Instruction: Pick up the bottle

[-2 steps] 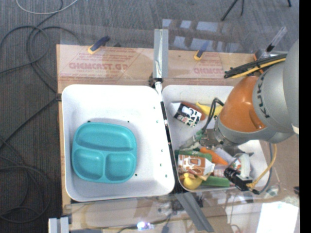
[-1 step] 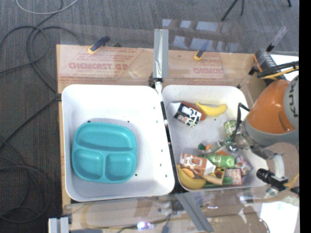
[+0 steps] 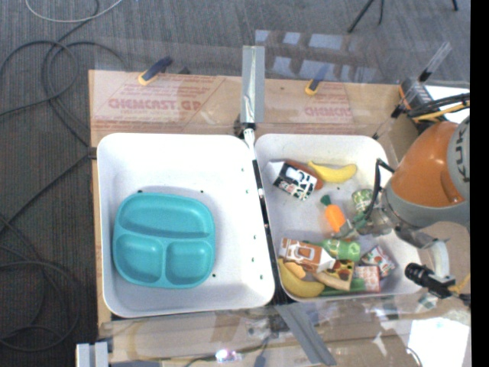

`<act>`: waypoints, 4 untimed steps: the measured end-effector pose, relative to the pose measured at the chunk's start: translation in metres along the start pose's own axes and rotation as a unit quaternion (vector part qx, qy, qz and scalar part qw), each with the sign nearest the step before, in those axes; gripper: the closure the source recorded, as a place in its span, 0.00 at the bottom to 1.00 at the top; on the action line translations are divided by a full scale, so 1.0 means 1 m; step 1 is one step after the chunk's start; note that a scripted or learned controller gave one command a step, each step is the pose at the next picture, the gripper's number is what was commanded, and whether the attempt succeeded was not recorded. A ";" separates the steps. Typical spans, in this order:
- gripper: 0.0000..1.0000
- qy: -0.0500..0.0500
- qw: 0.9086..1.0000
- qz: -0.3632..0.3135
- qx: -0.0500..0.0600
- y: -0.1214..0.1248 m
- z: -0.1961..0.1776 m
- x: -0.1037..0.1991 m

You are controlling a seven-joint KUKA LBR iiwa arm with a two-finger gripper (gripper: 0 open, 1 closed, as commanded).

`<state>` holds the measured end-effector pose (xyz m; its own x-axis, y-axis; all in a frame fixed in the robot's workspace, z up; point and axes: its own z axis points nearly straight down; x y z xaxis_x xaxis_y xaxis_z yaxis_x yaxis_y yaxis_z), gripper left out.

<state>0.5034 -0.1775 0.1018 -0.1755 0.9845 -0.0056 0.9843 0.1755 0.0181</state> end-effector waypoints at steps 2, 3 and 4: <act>1.00 0.003 0.977 0.211 0.003 -0.020 0.011 -0.038; 1.00 -0.002 0.951 0.308 0.010 0.033 -0.168 -0.018; 0.00 -0.002 0.951 0.308 0.011 0.033 -0.168 -0.018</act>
<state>0.5359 -0.1889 0.2706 0.4356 0.9001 -0.0044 0.9001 -0.4356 -0.0012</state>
